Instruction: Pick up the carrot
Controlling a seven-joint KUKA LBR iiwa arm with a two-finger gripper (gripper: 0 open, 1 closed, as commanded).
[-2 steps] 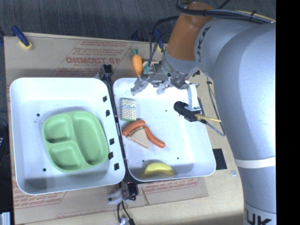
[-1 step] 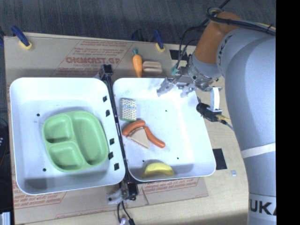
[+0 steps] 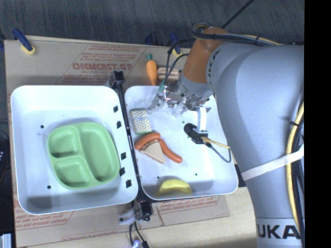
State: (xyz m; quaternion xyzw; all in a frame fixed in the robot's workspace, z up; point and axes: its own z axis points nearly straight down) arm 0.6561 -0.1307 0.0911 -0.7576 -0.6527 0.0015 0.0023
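The carrot (image 3: 150,72) near the jaws looks light and hard; grab its middle. I cannot tell if the jaws are open.

Body of arm (image 3: 258,112): broad, smooth, rounded links, pale grey with a soft sheen. An orange band (image 3: 199,61) wraps the narrower section above the wrist. Thin black cables (image 3: 207,27) loop over the top of that band, and a single black cable (image 3: 248,3) runs off straight. A flat white strap (image 3: 269,169) crosses the widest link on a slant. Dark letters "UKA" (image 3: 279,232) are printed on the lowest link. At the wrist, gripper (image 3: 173,98): small, silvery metal, angular parts.
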